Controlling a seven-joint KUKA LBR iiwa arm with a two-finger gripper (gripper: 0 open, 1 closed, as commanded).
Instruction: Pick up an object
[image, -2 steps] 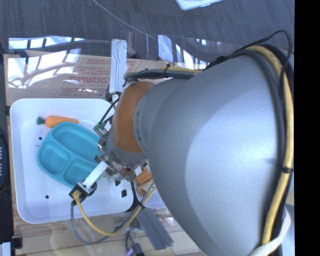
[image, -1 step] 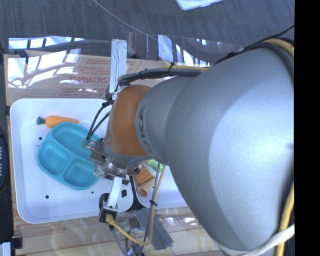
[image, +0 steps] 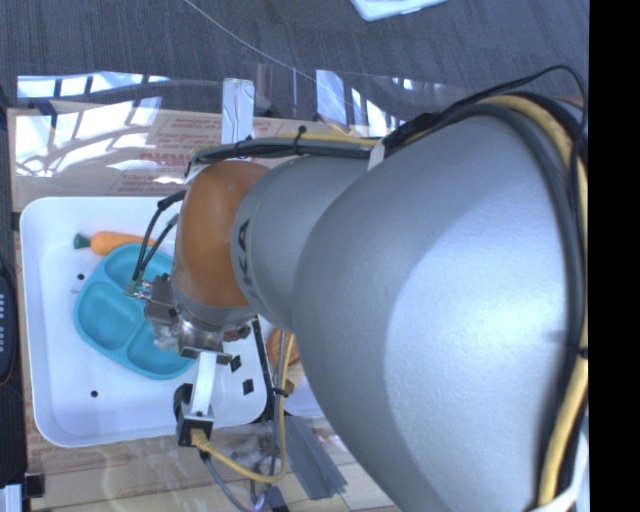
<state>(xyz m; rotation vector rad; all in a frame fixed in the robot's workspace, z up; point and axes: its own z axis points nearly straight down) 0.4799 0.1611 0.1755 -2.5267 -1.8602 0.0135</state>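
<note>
The grey arm (image: 420, 300) reaches toward the blue tray (image: 115, 310) at left; next comes descent and grasping.

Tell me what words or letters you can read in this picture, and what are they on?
"KA": black letters on the grey arm, just beside its orange band; the rest of the word is hidden.
Red printed lines on the cardboard behind the white bin: too blurred to read.
</note>
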